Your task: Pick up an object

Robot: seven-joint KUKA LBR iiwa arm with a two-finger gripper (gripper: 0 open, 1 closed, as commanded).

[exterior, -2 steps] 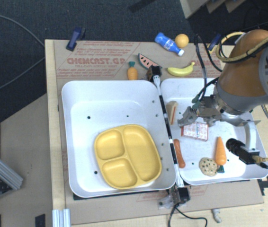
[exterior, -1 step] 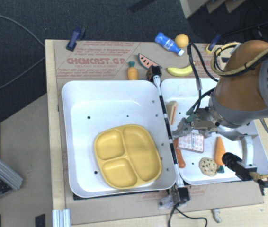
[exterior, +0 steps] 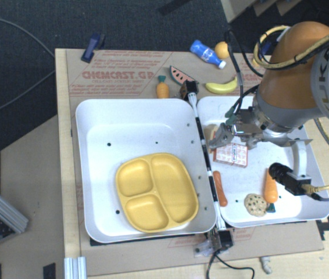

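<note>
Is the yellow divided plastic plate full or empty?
Empty: all three compartments of the yellow divided plastic plate show bare yellow, lying in the left white bin.

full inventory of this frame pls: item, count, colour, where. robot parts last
shallow white plastic bins: 2, white, side by side on the bench
yellow three-compartment plate: 1, yellow, left bin, near front
red-and-white printed packet: 1, right bin, under the gripper
red-orange toy hot dog: 1, right bin, along its left wall
toy chocolate-chip cookie: 1, tan, right bin front
orange toy carrot: 1, right bin, beside the cookie
yellow toy banana: 1, bench behind right bin
blue toy bottle: 1, bench, back
toy watermelon slice: 1, red, behind left bin
small orange toy carrot: 1, behind left bin
two-finger gripper: 1, grey, over right bin
KUKA arm: 1, grey and orange, from the right
</note>
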